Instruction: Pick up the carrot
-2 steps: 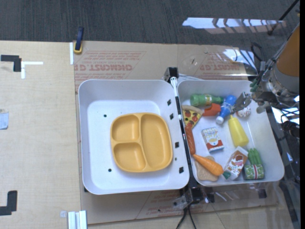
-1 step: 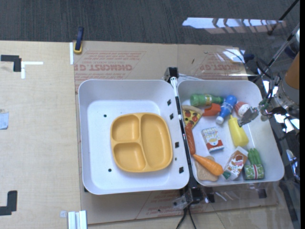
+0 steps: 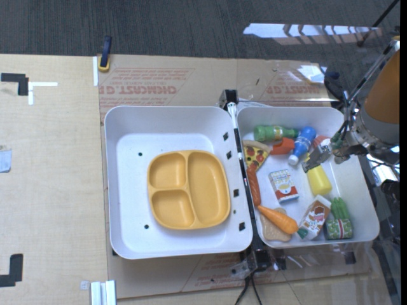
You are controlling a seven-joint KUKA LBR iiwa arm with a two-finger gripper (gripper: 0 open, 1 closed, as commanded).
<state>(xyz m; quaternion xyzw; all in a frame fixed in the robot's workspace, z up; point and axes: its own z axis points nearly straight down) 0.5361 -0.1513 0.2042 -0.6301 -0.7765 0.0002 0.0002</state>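
Note:
The orange carrot (image 3: 278, 218) lies in the right bin (image 3: 367, 203), near its front left corner, with its tip pointing up-left and its thick end resting over a slice of bread (image 3: 272, 233). My gripper (image 3: 317, 158) hangs over the bin's right half, just above the yellow block (image 3: 319, 181). It is well to the upper right of the carrot and apart from it. The arm comes in from the right edge.
Around the carrot lie a small carton (image 3: 283, 187), a sausage (image 3: 254, 187), a milk carton (image 3: 313, 218) and a green item (image 3: 340, 220). Farther back are a pizza slice (image 3: 255, 153), a green bottle (image 3: 275, 133) and a blue bottle (image 3: 302, 143). The left bin holds a yellow divided plate (image 3: 189, 189).

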